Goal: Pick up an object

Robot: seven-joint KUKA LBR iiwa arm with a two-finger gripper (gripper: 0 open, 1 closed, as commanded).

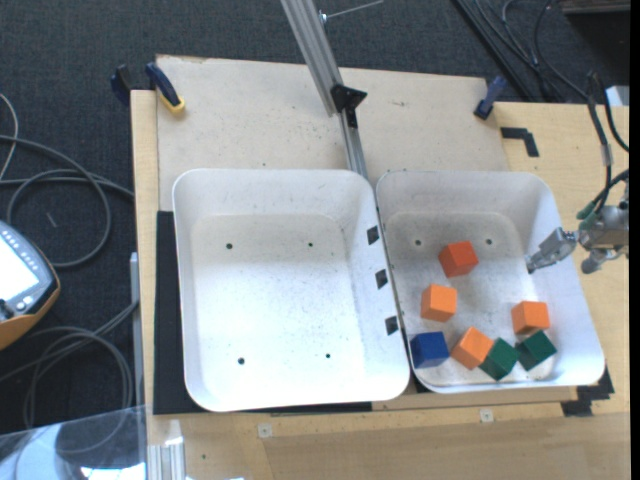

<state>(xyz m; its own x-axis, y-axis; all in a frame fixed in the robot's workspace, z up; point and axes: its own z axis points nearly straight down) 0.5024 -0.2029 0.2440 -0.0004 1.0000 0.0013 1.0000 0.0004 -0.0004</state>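
Note:
The right bin [540,190] holds several cubes. Four are orange: one [459,258] near the middle, one [438,302] below it, one [530,317] toward the right wall and one [472,347] near the front. A blue cube [430,349] lies at the front left. Two green cubes [498,359] [538,349] sit at the front right. My gripper [563,261] hangs over the bin's right rim, open, with nothing between its fingers. It is to the right of and apart from all the cubes.
The left bin [185,268] lies beside the right one. A slanted metal pole [312,43] rises from the bench behind the bins. Clamps [165,88] [489,96] grip the bench's back corners. Cables and a device [20,283] lie on the floor at left.

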